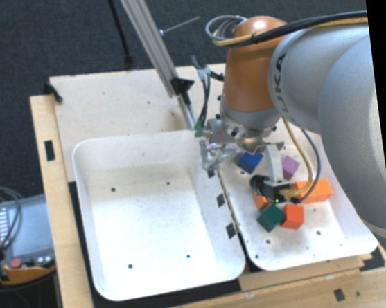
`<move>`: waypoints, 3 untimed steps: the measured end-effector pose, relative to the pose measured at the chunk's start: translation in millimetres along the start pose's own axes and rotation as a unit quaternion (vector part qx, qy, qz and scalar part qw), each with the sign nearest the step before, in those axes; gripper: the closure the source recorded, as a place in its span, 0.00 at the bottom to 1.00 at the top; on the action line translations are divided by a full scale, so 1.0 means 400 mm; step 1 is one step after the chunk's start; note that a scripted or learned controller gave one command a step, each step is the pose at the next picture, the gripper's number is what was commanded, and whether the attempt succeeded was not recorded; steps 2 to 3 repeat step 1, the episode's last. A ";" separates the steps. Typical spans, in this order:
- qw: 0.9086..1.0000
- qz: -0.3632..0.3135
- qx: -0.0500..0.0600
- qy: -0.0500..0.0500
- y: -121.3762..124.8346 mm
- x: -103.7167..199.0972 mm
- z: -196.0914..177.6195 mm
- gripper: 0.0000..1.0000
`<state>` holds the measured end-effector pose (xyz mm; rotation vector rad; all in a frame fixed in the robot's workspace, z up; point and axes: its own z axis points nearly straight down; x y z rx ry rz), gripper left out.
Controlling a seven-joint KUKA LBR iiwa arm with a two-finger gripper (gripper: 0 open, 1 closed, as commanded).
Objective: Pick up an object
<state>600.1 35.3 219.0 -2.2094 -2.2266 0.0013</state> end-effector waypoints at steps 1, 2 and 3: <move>1.000 0.000 -0.002 0.000 0.013 0.108 -0.020 1.00; 1.000 0.000 -0.002 0.000 0.013 0.108 -0.020 1.00; 1.000 0.000 -0.002 0.000 0.013 0.108 -0.020 1.00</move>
